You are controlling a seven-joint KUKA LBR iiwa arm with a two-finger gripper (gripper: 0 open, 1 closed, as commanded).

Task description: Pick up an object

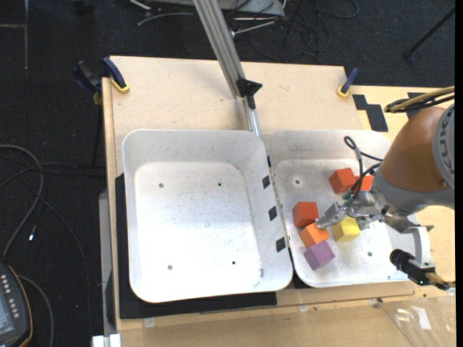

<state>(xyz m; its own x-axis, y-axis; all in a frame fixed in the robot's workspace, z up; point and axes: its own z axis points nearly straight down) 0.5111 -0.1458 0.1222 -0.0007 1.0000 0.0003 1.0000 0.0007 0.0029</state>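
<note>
Your blocks sit clustered in the right bin point(376, 277): a yellow block point(348, 229) touching the gripper point(337, 217) on its right, an orange block point(314, 234) just below-left of the fingertips, a red block point(305, 212) just left of them, a purple block point(319, 254) below the orange one, and another orange-red block point(343, 180) above, partly beside the wrist. You cannot tell from this slant how wide the fingers stand, and no block shows between them. The left bin point(145, 150) lies alongside, both on the wooden bench point(188, 92).
</note>
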